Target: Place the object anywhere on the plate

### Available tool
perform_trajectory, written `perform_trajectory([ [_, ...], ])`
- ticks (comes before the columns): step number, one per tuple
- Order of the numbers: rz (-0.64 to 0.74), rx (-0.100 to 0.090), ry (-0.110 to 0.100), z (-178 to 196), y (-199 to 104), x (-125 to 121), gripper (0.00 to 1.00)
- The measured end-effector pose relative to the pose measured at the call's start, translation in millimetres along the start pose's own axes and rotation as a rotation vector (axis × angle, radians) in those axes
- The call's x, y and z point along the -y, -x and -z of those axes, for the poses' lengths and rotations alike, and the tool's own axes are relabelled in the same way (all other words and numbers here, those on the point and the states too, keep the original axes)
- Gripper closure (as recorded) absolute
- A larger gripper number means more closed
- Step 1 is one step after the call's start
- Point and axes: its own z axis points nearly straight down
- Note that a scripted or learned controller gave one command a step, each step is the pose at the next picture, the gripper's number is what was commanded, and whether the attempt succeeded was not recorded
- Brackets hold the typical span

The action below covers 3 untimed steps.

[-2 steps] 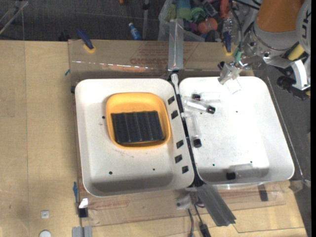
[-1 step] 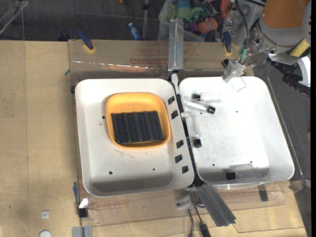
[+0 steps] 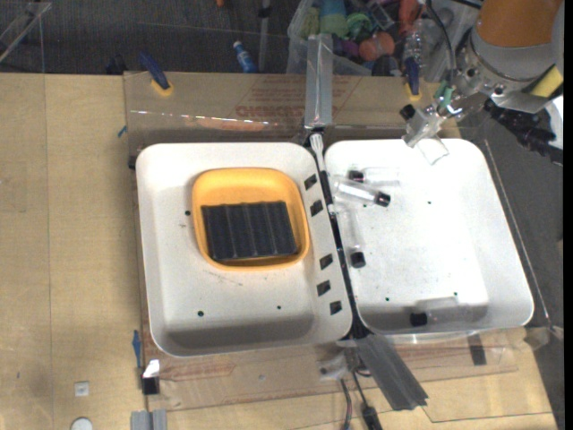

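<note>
A yellow-orange plate (image 3: 243,180) lies in the left bin (image 3: 170,240). A black ridged rectangular object (image 3: 249,230) rests flat on the plate, covering most of its floor. My gripper (image 3: 424,131) hangs above the far edge of the right bin (image 3: 448,240), well to the right of the plate and apart from the black object. Nothing shows in its grasp.
In the right bin lie a small clear-and-black item (image 3: 364,189) near the divider, a small black piece (image 3: 356,259) and another (image 3: 418,318) at the front wall. A metal divider (image 3: 327,231) runs between the bins. A crate of colourful toys (image 3: 367,12) stands behind the bench.
</note>
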Motion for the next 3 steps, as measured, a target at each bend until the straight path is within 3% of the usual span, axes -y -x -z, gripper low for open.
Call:
perform_trajectory([
  [1, 0.064, 0.0, 0.0, 2, -4, -2, 1.0],
  [2, 0.102, -0.004, -0.004, -25, 0, 1, 1.0],
  [3, 0.284, 0.0, 0.001, -5, 12, 6, 1.0],
])
